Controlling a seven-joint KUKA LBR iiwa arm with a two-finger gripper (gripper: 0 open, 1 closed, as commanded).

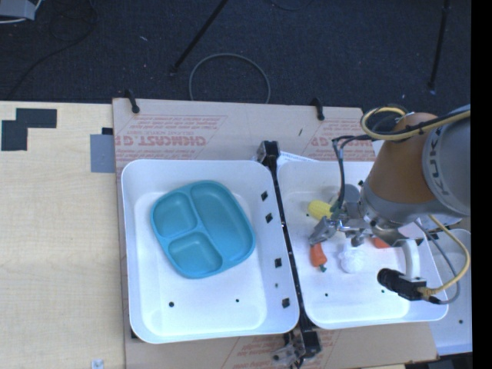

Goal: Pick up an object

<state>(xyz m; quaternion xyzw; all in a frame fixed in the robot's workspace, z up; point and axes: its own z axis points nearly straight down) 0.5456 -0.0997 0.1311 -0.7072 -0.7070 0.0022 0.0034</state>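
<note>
I count two white bins on the pale wooden worktop (54, 229): the left bin (146, 314) holds one blue divided plate (202, 227), and the right bin (361, 317) one yellow piece (319, 208), one orange piece (318, 256) and one white ball (352, 261). Dark floor (115, 37) lies beyond. My pincer (332, 227) hangs between the yellow and orange pieces; whether it is apart or together I cannot tell.

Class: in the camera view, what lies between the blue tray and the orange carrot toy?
Bare white floor of the left bin, then the black divider where the two bins meet, then the carrot. The tray sits alone.
</note>
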